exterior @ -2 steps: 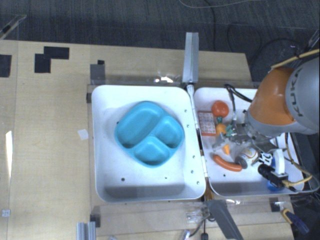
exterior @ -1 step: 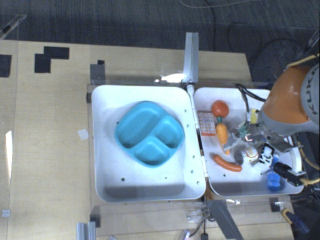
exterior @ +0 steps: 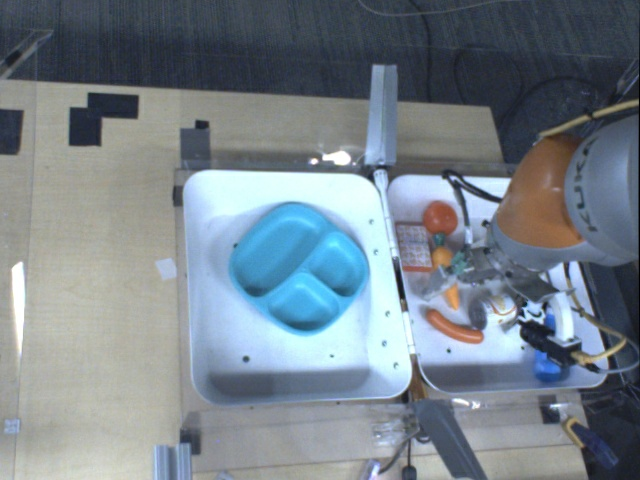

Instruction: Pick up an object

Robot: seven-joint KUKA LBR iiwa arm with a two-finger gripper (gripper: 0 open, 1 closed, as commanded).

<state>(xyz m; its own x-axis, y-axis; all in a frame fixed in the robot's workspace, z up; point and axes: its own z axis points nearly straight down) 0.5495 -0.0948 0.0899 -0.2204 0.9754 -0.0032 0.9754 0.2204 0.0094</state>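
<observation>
Low in the right bin (exterior: 430, 368), hand (exterior: 478, 280) among the small things there, arm (exterior: 560, 208) reaching in from the right. Cannot tell if the hand is wide, narrow or holding something, because the wrist covers it from above. Probably placed so low to try a grasp on one of the pieces crowded in the middle of that bin. Likely target: the sausage (exterior: 455, 327), lying flat on the bin floor just below the hand, long axis running left to right and a little downward, left end pointing to the wall between the bins. Tomato (exterior: 439, 217) near the back, well apart from the sausage; packet (exterior: 415, 247) beside the wall. Blue dish (exterior: 299, 265) alone in the left bin (exterior: 210, 298), not involved
</observation>
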